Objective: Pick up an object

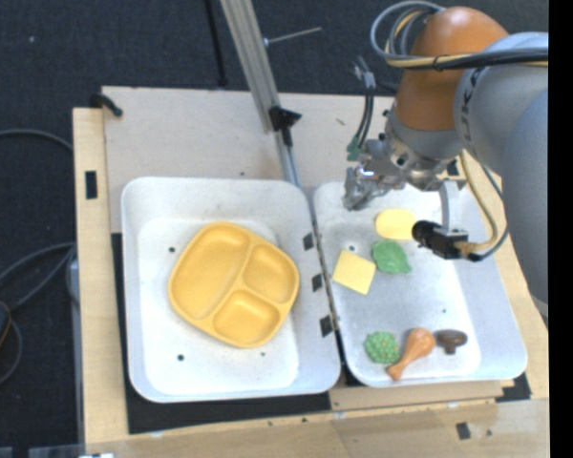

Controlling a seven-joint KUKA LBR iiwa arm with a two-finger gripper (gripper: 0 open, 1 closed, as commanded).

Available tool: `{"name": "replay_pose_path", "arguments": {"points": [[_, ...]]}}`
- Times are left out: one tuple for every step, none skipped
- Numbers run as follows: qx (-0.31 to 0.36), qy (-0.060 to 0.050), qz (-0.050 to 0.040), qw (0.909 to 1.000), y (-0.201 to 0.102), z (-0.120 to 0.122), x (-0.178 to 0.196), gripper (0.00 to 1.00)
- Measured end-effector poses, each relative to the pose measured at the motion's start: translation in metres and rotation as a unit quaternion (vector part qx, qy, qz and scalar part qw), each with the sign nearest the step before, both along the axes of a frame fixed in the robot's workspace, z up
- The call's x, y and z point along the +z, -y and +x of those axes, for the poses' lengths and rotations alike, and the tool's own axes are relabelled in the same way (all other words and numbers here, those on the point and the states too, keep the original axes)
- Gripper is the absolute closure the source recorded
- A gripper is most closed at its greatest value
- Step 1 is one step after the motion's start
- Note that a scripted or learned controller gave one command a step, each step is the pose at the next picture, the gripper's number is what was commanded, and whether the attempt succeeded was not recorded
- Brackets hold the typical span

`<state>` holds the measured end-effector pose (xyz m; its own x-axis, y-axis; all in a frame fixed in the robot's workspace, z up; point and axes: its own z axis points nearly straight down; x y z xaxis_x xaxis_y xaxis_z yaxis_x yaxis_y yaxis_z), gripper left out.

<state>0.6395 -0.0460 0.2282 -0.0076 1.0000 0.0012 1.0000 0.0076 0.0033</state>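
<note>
Camera view shows the gripper low over the far-left corner of the right bin, nothing visibly between its fingers; whether they are spread or closed cannot be told. Relative to the gripper, the yellow lemon-like piece lies just beside it, nearer the camera. The green leaf and yellow square slice lie beyond that. The yellow compartment plate sits in the left bin.

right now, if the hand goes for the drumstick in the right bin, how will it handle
The drumstick looks like a plastic toy, so probably stiff and light. Its rounded, tapered shape may let it pivot or slip out of a pinch. It lies close beside the broccoli and the mushroom, so a push would likely nudge them too.
</note>
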Motion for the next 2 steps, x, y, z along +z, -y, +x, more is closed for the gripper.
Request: {"name": "replay_pose_path", "arguments": {"points": [[0.0,-0.001,0.0001,1.0,-0.045,0.009,0.01,1.0],[0.0,-0.001,-0.0001,1.0,-0.087,0.021,0.014,1.0]]}}
